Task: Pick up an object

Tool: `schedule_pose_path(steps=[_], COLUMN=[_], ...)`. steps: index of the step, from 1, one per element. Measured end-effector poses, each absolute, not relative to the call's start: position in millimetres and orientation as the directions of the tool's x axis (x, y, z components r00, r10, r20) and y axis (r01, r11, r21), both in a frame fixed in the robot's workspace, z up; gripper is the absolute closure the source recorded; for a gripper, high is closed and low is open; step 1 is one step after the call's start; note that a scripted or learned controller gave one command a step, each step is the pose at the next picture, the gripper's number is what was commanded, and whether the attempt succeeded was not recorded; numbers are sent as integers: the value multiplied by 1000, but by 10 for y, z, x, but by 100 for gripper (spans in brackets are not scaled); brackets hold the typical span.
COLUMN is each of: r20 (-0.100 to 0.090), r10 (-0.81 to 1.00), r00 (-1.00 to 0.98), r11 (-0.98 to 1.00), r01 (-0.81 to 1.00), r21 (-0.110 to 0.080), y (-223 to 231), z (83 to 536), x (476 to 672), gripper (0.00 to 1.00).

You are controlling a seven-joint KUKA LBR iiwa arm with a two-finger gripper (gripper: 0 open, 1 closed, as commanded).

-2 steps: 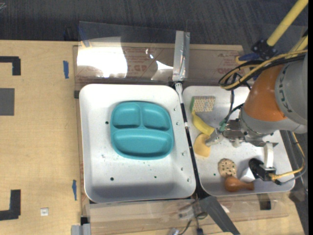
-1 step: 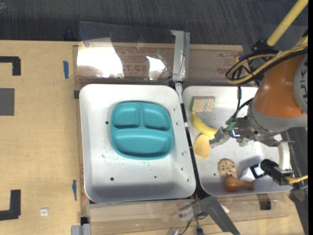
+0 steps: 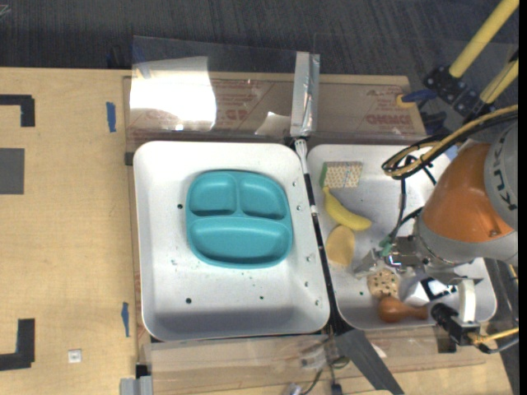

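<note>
Camera view: gripper (image 3: pixel 394 260) low in right bin (image 3: pixel 362 318), finger state impossible to tell. Speckled biscuit-like piece (image 3: pixel 380 283) just below the tip, brown pear-shaped object (image 3: pixel 401 309) beyond it, toward the near rim. Pale rounded piece (image 3: pixel 341 245) just left; banana (image 3: pixel 345 212) farther up-left, long axis diagonal. Sponge block (image 3: pixel 342 174) at the far wall. Teal divided plate (image 3: pixel 240 219) apart in left bin (image 3: pixel 156 245).

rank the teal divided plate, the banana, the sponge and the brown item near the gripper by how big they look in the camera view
1. teal divided plate, by far the largest
2. banana
3. sponge and brown item look much alike in size, and the brown item is partly hidden by the gripper, so I won't rank them.
</note>
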State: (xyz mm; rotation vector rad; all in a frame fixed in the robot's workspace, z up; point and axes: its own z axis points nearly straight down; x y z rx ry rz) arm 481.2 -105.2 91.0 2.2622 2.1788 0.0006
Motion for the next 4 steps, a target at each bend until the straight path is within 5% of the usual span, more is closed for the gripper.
schedule_pose_path(steps=[1,2,4], r20=[-1,-3,-2], r10=[1000,990,993], r00=[23,-140,-119], r11=[-23,140,119], r01=[1000,990,993], r21=[7,10,6], y=[-1141,-983,-956], z=[878,883,872], x=[5215,4823,6052], gripper=[0,0,0])
